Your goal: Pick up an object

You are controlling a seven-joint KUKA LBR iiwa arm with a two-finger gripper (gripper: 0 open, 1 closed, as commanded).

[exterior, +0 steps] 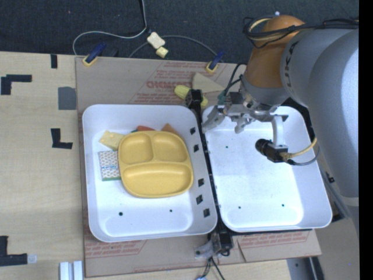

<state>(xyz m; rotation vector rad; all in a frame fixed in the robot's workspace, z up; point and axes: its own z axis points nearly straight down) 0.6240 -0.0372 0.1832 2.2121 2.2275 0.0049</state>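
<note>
Left bin [93, 214] holds the lot. Dead centre sits a yellow tray [155, 163], three compartments, lying flat and face up, slightly turned. At its nine o'clock, a small sponge [108, 165], pale with a green edge and a dotted top, flat on the floor and touching the tray's rim. At ten o'clock, a pale yellow wedge [111, 139], partly tucked under the tray. At twelve o'clock, orange-red bits [152, 129] poke out from beneath the rim, mostly hidden, possibly one object or two; hard to tell.
</note>
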